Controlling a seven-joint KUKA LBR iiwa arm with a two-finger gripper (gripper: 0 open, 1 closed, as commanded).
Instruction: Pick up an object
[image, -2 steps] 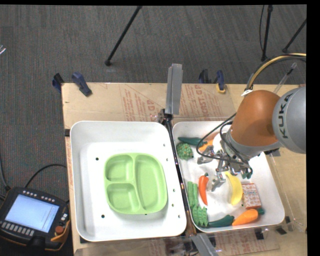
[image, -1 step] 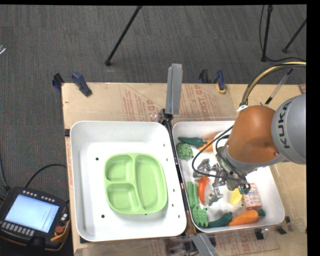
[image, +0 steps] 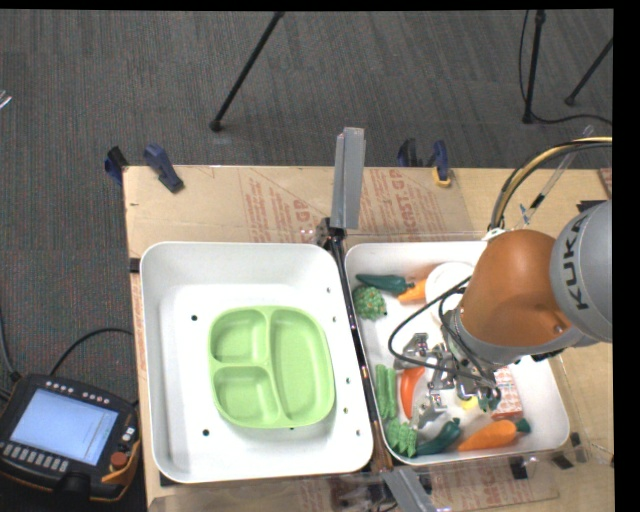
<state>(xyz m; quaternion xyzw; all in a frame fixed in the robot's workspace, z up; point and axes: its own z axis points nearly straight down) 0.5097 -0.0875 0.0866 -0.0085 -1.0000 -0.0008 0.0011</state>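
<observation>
Hand (image: 447, 393) low in rt bin (image: 556, 400), over toy veg near bin's front edge. Whether it's apart or together: can't tell, wrist blocks it. Nearest pick: orange carrot (image: 490, 435) just front-right of hand, long axis roughly along bin's front wall.

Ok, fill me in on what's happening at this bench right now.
A KUKA arm reaches in from the right, its gripper lowered into the right bin among a pile of toy vegetables, close above an orange-red piece. A carrot and a broccoli floret lie nearby. Nothing is visibly held between its fingers. The left bin holds a green divided plate, untouched.
</observation>
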